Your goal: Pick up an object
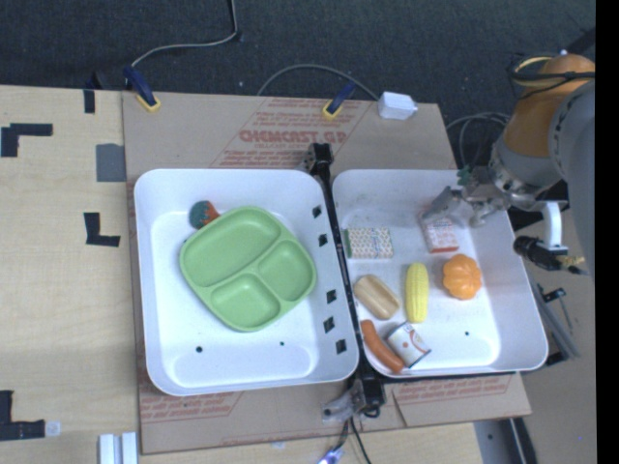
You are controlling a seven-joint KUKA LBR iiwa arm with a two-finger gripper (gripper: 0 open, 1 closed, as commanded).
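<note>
Gripper (462,201) positioned over the right bin (503,351), above a small red-and-white packet (441,234).
Whether the fingers are spread or pressed together cannot be told. An orange (461,275), corn cob (417,292), bread roll (376,296), sausage (380,347) and checkered packet (370,243) are seen nearby; a green divided plate (248,268) is seen in the left bin (160,259).

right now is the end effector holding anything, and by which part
Cannot be told. The end effector sits low over the right bin, just above the small red-and-white packet, but the view is too blurred to show anything gripped.
</note>
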